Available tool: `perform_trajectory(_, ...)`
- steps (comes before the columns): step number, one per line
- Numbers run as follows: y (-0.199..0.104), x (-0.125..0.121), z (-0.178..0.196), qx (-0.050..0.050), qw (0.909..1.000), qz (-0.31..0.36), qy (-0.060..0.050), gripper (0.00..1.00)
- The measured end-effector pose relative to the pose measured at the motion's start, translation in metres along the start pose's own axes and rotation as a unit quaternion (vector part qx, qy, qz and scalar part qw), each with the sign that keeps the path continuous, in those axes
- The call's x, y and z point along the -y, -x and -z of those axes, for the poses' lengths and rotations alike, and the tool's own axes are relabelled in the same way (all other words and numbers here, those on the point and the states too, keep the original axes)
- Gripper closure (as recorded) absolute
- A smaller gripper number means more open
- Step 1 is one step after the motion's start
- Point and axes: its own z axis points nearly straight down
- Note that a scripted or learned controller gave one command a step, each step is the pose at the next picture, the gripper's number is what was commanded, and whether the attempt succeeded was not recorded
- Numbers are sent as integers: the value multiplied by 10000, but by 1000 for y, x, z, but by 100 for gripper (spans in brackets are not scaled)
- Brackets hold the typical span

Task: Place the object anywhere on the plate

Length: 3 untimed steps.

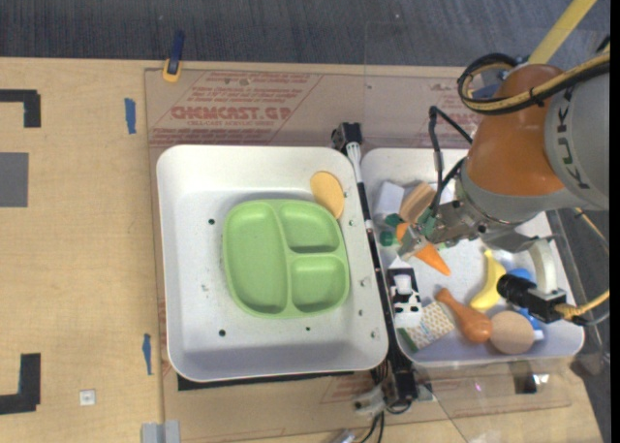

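here toys [463, 313] crowd the right bin [572, 339] around the pincer [423, 235], perhaps touching.

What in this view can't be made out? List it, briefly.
- Gripper: the arm's wrist hangs over it in the camera view, so whether it holds anything can't be told.
- Right bin: its upper right part is hidden under the arm.
- Small toys near the orange carrot: crowded and too small to name.
- Green plate: fully visible in the left bin.
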Motion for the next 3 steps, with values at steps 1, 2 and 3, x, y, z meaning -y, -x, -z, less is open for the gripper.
perform_trajectory(1, -72, -17, 173, 5, 9995, 316, 66, 100)
perform_trajectory(2, -115, -58, 54, -2, 9920, -1260, -56, 100)
perform_trajectory(3, -115, -59, 56, 1, 9921, -1255, -35, 0)
